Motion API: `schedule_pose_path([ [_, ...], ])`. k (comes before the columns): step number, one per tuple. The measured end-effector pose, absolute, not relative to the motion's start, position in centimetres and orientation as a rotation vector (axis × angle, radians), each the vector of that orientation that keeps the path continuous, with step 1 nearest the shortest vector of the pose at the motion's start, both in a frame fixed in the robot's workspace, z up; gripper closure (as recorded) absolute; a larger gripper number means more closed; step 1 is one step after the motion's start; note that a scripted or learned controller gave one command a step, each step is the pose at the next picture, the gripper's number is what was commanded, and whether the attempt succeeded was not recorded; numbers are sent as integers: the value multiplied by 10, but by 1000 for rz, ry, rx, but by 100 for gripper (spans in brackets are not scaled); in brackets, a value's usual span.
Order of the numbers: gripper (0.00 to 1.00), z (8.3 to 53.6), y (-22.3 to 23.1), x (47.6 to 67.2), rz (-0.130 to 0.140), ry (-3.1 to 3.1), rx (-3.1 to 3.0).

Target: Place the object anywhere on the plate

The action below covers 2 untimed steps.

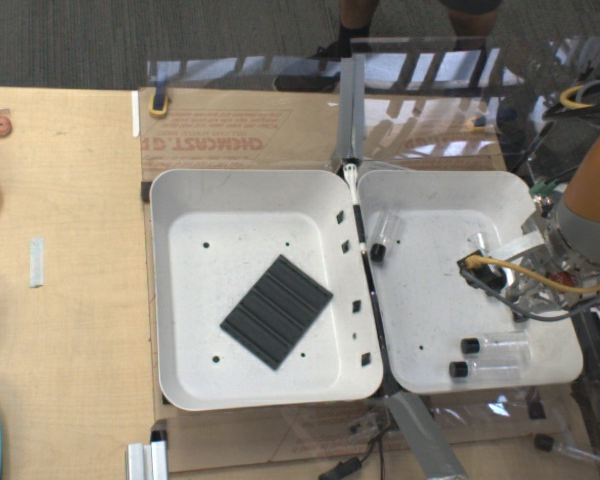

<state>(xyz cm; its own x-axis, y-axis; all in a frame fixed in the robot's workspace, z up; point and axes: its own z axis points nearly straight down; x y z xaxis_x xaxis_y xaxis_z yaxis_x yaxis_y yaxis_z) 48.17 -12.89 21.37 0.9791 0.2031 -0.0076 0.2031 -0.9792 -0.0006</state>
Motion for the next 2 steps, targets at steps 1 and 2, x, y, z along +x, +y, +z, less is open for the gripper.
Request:
schedule_pose_path([
  [1,100,386,-50,527,-8,657,3070],
  [2,100,291,-50,477,-10,1249,2884],
])
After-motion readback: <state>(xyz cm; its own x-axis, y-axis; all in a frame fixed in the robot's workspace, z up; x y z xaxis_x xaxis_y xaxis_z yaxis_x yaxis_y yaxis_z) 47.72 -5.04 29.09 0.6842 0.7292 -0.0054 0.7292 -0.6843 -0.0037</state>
